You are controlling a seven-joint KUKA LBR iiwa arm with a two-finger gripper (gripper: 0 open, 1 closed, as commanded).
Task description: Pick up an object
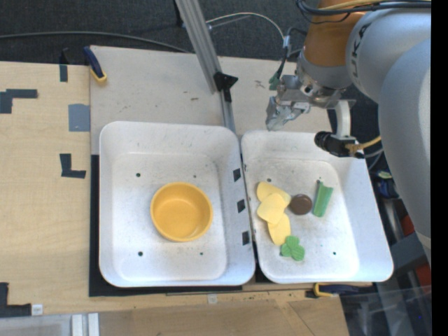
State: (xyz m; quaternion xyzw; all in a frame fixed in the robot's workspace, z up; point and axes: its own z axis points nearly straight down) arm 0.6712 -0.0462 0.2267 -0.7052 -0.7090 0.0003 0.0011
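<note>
My pincer [280,115] hangs with nothing in it, its opening indiscernible; below it lies the flat yellow plastic pieces [273,212], not yet picked.

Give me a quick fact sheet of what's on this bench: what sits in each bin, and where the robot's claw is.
left bin: one yellow bowl, upright, near the middle
right bin: yellow pieces stacked in a column, brown disc touching them, green stick right of the disc, green leaf at the column's near end
gripper: above the right bin's far edge, nothing seen between its fingers
arm: reaches in from the right
pick-up: not yet done
</note>
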